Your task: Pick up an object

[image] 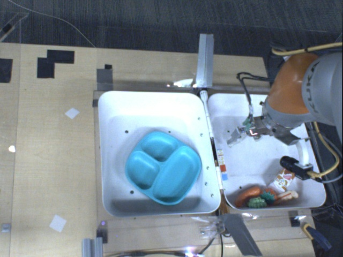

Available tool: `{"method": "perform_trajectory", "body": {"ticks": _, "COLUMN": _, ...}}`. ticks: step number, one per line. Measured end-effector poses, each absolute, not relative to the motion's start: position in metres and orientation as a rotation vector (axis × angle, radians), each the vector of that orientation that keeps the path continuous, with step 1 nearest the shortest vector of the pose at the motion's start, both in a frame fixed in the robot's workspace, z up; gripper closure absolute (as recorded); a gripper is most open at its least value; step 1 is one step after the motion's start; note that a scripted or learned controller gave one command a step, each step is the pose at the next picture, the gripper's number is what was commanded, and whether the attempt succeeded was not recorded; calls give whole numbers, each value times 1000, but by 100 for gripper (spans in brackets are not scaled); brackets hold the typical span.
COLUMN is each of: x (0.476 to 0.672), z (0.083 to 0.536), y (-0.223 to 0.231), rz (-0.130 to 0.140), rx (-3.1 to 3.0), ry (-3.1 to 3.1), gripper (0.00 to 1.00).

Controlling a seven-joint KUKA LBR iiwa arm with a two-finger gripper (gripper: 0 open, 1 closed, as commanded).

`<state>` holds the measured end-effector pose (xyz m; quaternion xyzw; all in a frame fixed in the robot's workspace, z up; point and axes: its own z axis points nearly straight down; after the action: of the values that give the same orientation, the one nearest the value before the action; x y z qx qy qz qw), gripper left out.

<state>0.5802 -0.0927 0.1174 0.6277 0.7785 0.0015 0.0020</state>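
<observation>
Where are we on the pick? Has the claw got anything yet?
Done: the arm is over the right bin, with the claw low near that bin's upper left. In hand: I see no object between its tips. Left: the whole grasp. The small items lie at the bin's bottom edge, away from the claw, and the blue divided dish sits in the left bin.

arm (313,87): cut off by the right edge
gripper (239,134): small and blurred
toys in right bin's corner (265,195): too small to identify

Pale wooden bench (48,159), dark carpet (161,9)
</observation>
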Motion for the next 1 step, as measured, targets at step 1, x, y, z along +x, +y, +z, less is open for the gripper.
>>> {"method": "perform_trajectory", "body": {"ticks": 1, "x": 491, "z": 90, "y": -94, "rz": 12, "rx": 1889, "ry": 2494, "gripper": 0}}
